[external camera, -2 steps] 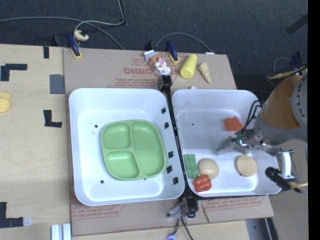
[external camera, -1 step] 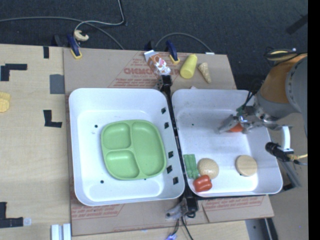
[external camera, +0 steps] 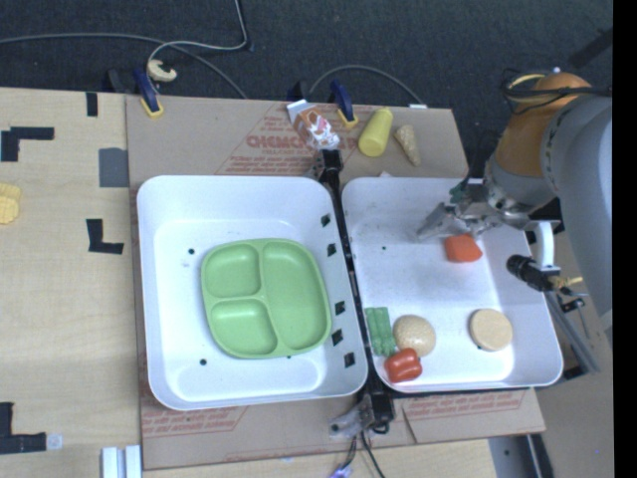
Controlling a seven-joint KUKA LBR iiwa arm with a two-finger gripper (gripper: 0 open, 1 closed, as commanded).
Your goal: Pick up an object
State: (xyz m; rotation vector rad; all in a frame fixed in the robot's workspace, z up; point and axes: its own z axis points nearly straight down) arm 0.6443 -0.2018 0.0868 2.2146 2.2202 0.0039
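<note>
Your gripper [external camera: 453, 222] sits low in the right bin [external camera: 398, 202], near its far right corner, its grey fingers splayed apart just above an orange block [external camera: 463, 249]. Nothing is between them. The block lies close to the right wall, so a descent could nudge it against the rim or pinch only an edge and let it slip. The bins rest on brown cardboard [external camera: 249, 137]; a green divided plate [external camera: 265, 297] lies in the left bin [external camera: 169, 217].

yellow bottle [external camera: 375, 132], blue clamps [external camera: 149, 95], cables [external camera: 199, 43]
</note>
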